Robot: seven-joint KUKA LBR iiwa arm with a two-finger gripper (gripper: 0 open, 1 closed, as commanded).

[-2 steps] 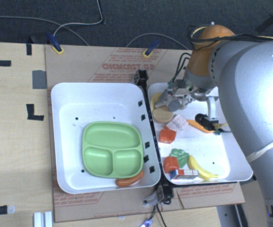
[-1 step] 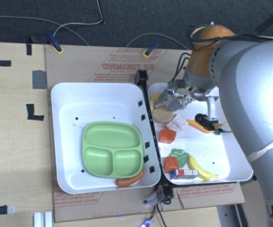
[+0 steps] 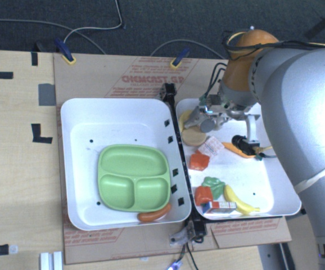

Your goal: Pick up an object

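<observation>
Objects for picking lie crowded in the right bin: a tan round piece, a wrapped packet, a red block, a carrot, a green leafy toy, a banana. The end effector sits low at that bin's upper left corner, just above the tan piece, likely lining up on it; whether it is open or closed I cannot tell. Across the divider, the left bin carries a green divided tray with a sausage beside it.
</observation>
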